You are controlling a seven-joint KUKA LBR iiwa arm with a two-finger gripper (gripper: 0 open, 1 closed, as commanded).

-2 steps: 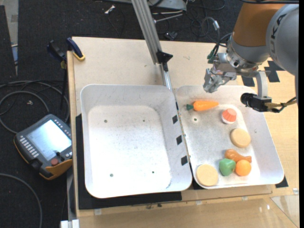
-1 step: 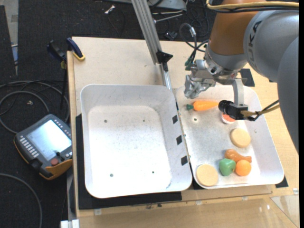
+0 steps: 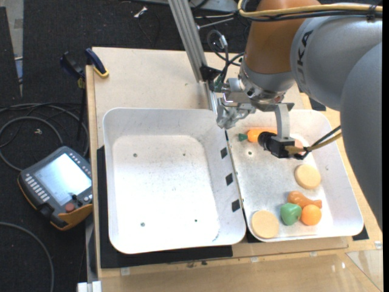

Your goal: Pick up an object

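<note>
Dark floor surrounds a pale counter (image 3: pixel 152 78) that carries two shallow white bins side by side. A teach pendant (image 3: pixel 58 187) with a lit screen lies on the floor to the counter's left. A blue-and-yellow clamp (image 3: pixel 91 62) sits at the counter's far left corner, and a slanted aluminium post (image 3: pixel 185 35) rises from its far side.

Camera view, from above at a slant:

- **Bins:** The left bin (image 3: pixel 158 181) shows a speckled white floor. The right bin (image 3: pixel 267 181) adjoins it, and small black tape squares (image 3: pixel 230 178) mark the rim between them.
- **Arm and hand:** The grey arm (image 3: pixel 340 53), with its orange band (image 3: pixel 273 29), enters from the right and bends down over the far end of the right bin. The hand (image 3: pixel 226 119) hangs at the far left corner of the right bin, just beside the shared rim. Whether it is wide or narrow cannot be told from this angle.
- **Candidate objects, all in the right bin:**
  - A carrot (image 3: pixel 256 134), orange with a green tip, lies just right of the hand.
  - A beige disc (image 3: pixel 308 176) lies near the bin's right side.
  - A second beige disc (image 3: pixel 265 223) lies at the near edge.
  - Between and beside these discs sit a green piece (image 3: pixel 290 213), an orange ball (image 3: pixel 311 215) touching it, and a lumpy orange piece (image 3: pixel 298 198) just behind them.
</note>
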